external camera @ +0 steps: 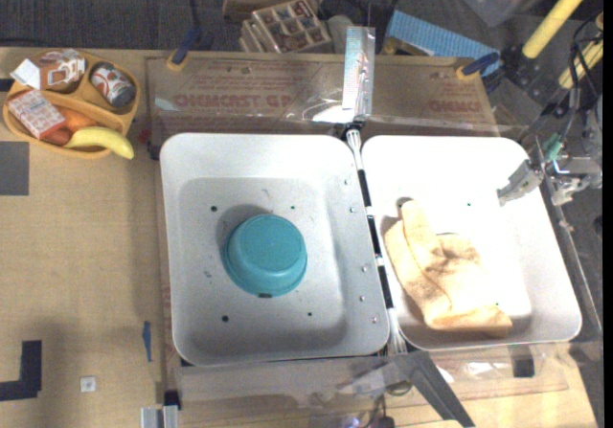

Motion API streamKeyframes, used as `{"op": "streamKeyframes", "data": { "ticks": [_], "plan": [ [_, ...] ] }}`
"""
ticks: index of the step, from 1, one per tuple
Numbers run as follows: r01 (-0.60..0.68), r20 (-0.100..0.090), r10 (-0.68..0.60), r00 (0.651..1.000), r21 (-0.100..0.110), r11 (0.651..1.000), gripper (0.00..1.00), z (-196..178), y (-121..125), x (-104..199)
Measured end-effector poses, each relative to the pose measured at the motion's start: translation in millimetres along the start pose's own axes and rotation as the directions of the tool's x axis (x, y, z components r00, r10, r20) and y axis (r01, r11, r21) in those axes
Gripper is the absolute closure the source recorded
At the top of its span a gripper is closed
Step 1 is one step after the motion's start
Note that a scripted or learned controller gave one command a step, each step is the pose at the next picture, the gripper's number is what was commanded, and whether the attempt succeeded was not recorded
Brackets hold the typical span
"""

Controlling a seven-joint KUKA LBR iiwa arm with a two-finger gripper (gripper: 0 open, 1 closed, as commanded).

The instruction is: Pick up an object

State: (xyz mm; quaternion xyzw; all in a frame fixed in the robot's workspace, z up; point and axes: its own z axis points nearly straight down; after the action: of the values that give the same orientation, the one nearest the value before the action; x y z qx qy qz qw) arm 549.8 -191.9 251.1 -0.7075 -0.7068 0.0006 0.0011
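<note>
Two white bins; one teal bowl; one stained cloth.

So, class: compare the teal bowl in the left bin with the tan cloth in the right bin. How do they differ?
The teal bowl is round and rigid-looking; the tan cloth is a crumpled, irregular shape.
The bowl sits near the middle of the left bin; the cloth lies toward the near left of the right bin.
The bowl is evenly coloured; the cloth has dark stains.
Both rest on a bin floor, ungripped.

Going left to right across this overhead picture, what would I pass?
Yellow dish of snacks with a banana → left white bin holding an upturned teal bowl → right white bin holding a stained tan cloth → the robot's tool at that bin's right rim.
</note>
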Motion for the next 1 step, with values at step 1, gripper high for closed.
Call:
{"op": "streamKeyframes", "data": {
  "ticks": [1],
  "plan": [
    [0.169, 0.003, -0.169, 0.986, -0.004, 0.986, 0.00, -26.9, -17.4, 1.8]
  ]
}}
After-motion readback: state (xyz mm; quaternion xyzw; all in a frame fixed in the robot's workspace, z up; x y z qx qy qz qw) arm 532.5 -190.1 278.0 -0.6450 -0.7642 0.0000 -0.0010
